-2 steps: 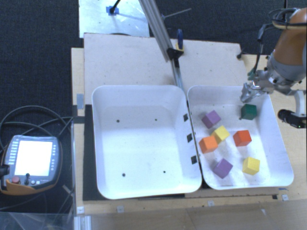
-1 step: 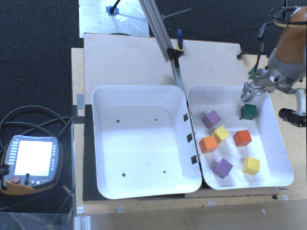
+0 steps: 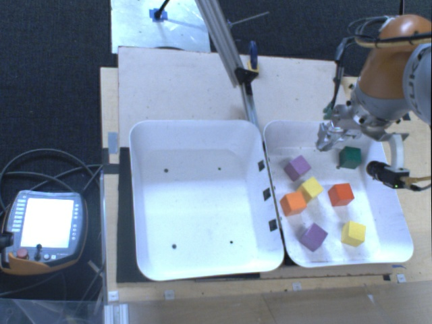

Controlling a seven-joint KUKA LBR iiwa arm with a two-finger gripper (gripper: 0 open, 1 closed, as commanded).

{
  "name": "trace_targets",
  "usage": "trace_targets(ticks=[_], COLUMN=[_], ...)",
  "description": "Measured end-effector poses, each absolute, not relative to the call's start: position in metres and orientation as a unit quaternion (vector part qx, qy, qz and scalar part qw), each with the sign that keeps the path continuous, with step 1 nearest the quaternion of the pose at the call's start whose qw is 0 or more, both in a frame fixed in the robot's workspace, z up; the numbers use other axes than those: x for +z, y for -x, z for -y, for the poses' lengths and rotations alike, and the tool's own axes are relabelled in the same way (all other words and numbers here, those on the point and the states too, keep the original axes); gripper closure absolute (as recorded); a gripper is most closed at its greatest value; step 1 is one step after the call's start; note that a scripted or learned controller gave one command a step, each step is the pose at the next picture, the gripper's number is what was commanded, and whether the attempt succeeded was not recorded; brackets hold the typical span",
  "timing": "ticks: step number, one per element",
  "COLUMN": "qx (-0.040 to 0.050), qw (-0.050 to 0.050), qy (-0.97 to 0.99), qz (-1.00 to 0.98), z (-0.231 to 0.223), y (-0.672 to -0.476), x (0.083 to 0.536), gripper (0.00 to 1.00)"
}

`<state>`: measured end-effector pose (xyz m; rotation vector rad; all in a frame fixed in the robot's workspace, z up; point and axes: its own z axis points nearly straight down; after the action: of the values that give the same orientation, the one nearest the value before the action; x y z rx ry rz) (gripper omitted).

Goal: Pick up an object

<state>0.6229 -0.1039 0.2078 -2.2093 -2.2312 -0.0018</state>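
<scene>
A pale wooden bench [image 3: 182,86] carries two shallow white bins side by side, set against dark speckled carpet [image 3: 54,59] that surrounds it on the left and at the top. The left bin [image 3: 145,201] has small dark dots on its floor. The right bin [image 3: 398,238] holds seven small blocks: a green cube [image 3: 349,156] near the far right, a purple cube [image 3: 297,167] further left, a yellow cube [image 3: 311,187] touching an orange cube [image 3: 293,202], a red-orange cube [image 3: 341,194] to their right, a second purple cube [image 3: 314,236] near the front rim, and a second yellow cube [image 3: 353,233] beside it.

The grey arm with its orange band [image 3: 391,46] enters from the upper right. Its gripper [image 3: 329,140] hangs low over the far part of the right bin, just left of the green cube and above the first purple cube; nothing is seen between its fingers, and whether they stand wide or narrow cannot be told.

A slanted metal pole [image 3: 219,29] crosses the bench from the top. A shiny metal sheet [image 3: 135,19] lies beyond the bench. On the carpet at the left sits a teach pendant [image 3: 44,231] with a lit screen and looped cable
</scene>
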Motion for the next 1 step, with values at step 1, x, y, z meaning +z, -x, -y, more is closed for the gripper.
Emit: trace_targets(ticks=[1], qx=[-0.0004], qw=[0.001], qy=[0.703], qz=[0.711], z=[0.0509], y=[-0.6112], x=[0.2017], gripper=[1.0])
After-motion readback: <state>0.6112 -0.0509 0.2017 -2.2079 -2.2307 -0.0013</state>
